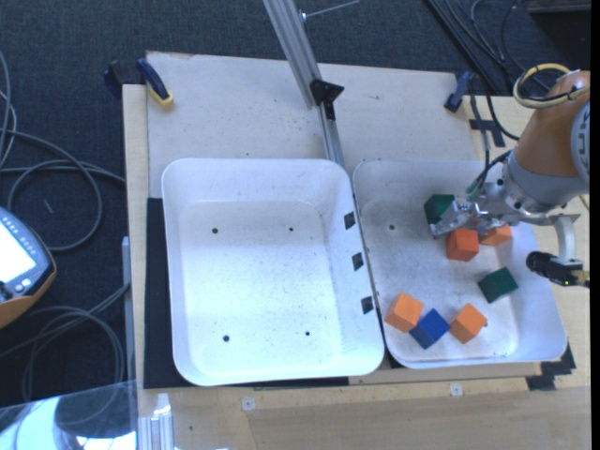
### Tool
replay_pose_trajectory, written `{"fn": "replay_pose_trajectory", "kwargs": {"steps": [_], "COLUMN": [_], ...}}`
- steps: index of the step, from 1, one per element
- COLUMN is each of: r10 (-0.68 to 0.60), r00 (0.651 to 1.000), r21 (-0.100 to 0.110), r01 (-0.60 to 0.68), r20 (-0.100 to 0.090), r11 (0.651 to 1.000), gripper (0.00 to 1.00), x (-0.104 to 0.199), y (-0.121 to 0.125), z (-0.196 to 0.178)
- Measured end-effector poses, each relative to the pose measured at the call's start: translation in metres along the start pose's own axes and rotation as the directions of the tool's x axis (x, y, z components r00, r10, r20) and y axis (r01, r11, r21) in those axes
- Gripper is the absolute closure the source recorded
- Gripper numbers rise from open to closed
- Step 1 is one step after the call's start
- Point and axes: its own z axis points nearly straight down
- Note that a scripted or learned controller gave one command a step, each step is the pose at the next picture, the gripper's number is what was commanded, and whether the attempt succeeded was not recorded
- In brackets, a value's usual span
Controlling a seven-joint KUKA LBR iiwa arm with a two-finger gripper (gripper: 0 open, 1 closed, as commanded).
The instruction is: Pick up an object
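The gripper [454, 221] hangs over the upper middle of the right bin [534, 340], reaching in from the right. A red-orange block [461, 246] lies directly below it, touching or nearly touching it. Just to the gripper's upper left is a green block [437, 206]. A small orange block [496, 235] peeks out under the wrist. Lower in the bin lie a dark green block [497, 284], an orange block [404, 311], a blue block [431, 328] and another orange block [468, 322].
The left bin [187, 195] sits beside the right one, parted by a ridge with black clips [357, 261]. A metal pole [295, 40] slants up from the back of the bench. Cables run at the right near the arm.
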Motion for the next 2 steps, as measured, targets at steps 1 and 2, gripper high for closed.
{"fn": "replay_pose_trajectory", "kwargs": {"steps": [1, 2], "r10": [0.009, 0.011], "r00": [1.0, 1.0], "r21": [0.002, -0.002], "r01": [-0.009, -0.011], "r20": [0.016, 0.018], "r11": [1.0, 1.0], "gripper": [0.0, 1.0], "x": [0.017, 0.015], "y": [-0.022, -0.021], "z": [0.001, -0.01]}}
